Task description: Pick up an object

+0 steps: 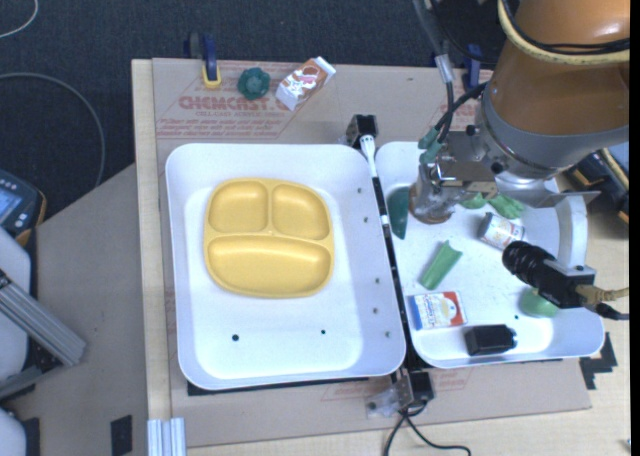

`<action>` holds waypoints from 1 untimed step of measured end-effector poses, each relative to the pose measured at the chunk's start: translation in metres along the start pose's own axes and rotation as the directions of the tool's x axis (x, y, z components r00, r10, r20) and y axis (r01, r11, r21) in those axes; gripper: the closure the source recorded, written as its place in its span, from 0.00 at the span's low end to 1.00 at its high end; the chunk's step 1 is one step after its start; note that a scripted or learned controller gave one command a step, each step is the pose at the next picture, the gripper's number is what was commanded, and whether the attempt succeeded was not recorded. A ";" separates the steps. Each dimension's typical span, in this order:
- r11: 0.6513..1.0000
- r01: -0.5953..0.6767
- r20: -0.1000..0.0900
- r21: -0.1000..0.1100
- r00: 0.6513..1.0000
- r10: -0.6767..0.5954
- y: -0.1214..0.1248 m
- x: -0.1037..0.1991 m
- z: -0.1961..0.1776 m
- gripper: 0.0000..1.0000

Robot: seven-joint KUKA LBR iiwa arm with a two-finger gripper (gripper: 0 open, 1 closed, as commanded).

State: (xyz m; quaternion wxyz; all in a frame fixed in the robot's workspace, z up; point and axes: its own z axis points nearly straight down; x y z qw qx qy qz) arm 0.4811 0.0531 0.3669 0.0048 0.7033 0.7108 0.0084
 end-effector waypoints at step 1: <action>1.000 -0.005 0.004 0.013 1.000 0.005 -0.001 0.048 -0.019 1.00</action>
